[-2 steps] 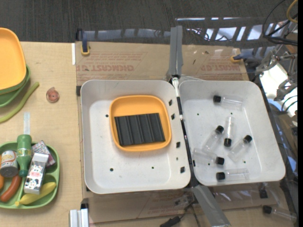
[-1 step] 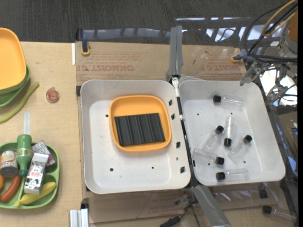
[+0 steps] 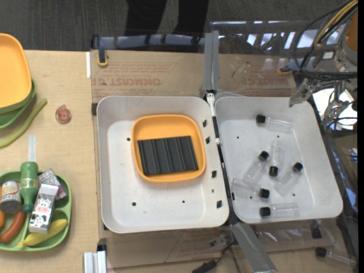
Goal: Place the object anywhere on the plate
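Observation:
An orange plate (image 3: 168,120) sits in the middle of the left bin (image 3: 119,201). A dark grey ribbed slab (image 3: 168,155) lies flat on it, covering most of its floor. In the right bin (image 3: 318,152) lie several clear vials with black caps, one near the back (image 3: 273,121), a cluster in the middle (image 3: 274,159) and one by the front wall (image 3: 278,211). My gripper (image 3: 298,92) hangs at the back right corner of the right bin, above its rim and apart from the vials, with nothing seen in it.
On the bench to the left stand a green tray of toy food (image 3: 57,232), stacked orange and green dishes (image 3: 11,78) and a small pink item (image 3: 63,114). Cables and the arm crowd the upper right. Cardboard (image 3: 148,78) lies behind the bins.

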Robot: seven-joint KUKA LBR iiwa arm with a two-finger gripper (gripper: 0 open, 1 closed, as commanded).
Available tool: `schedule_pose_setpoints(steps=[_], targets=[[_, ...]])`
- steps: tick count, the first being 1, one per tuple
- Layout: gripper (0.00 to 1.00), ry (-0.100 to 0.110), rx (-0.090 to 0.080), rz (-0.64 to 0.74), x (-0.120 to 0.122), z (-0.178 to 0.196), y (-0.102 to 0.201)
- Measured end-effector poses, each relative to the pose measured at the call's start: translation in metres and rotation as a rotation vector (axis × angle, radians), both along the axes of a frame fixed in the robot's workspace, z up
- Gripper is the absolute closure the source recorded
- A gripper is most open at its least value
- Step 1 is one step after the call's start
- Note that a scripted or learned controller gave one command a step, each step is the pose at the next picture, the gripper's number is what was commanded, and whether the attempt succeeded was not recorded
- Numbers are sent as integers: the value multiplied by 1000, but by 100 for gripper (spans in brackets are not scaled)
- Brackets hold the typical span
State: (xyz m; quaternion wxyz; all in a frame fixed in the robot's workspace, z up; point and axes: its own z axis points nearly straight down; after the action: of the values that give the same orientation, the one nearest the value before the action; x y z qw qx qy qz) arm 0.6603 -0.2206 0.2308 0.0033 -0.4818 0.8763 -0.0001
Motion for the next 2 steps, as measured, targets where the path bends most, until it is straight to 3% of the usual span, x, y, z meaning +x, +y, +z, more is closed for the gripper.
schedule_pose_setpoints(steps=[2], targets=[[0,1,-1,623,0,-35,0]])
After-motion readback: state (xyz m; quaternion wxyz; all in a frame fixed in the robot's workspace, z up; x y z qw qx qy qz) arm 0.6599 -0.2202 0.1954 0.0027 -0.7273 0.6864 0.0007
